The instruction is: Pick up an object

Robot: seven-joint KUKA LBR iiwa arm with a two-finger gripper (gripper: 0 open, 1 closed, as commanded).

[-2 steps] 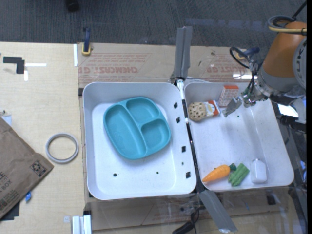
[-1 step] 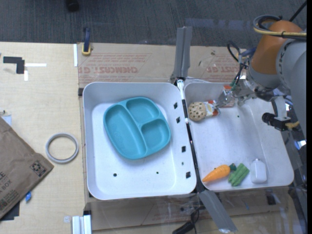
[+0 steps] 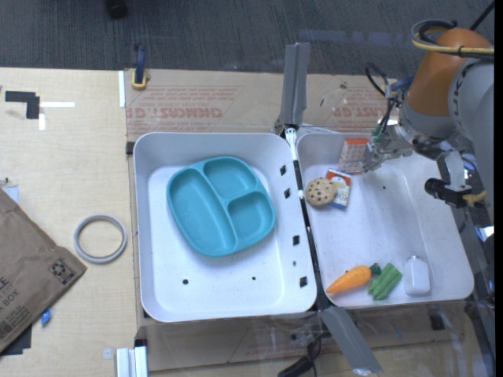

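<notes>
The right bin (image 3: 440, 234) holds a round cookie (image 3: 319, 192) beside a small blue and orange box (image 3: 340, 188), and a red and white packet (image 3: 354, 155) at its back edge. Along its front lie a toy carrot (image 3: 350, 279), a green vegetable (image 3: 385, 281) and a white block (image 3: 417, 276). My gripper (image 3: 376, 152) is low over the back of this bin, just right of the red and white packet. Its tip is small and blurred against the bin.
The left bin (image 3: 157, 265) carries a teal divided plate (image 3: 222, 205). A ring of tape (image 3: 100, 237) and a cardboard box (image 3: 27, 277) lie on the bench to the left. The grey arm with its orange band (image 3: 436, 81) fills the upper right corner.
</notes>
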